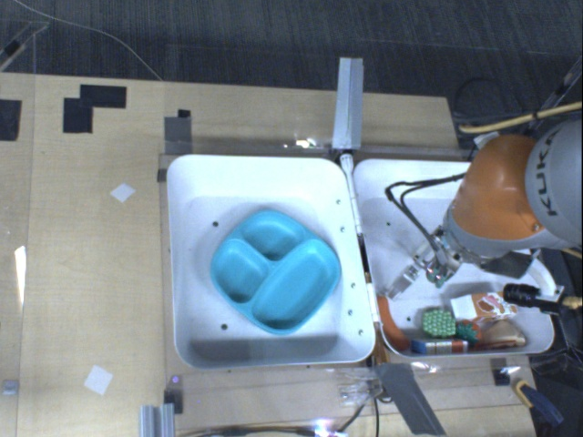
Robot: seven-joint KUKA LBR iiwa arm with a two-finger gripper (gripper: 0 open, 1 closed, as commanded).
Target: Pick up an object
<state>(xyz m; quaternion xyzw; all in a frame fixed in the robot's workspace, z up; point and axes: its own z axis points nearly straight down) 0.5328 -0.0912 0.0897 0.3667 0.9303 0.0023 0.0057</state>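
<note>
We see one blue dish (275, 269) left of the gripper (412, 278); small toys (465, 323) crowd just below it. We cannot tell its grip.

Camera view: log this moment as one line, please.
arm: over right bin | gripper: low, above bin floor, nothing seen held | small objects: near corner | blue divided tray: left bin

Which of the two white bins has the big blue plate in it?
The left white bin. A light blue plastic divided plate with three compartments lies in its middle. The right white bin holds small items heaped along its near edge, and the pincer is over it.
</note>
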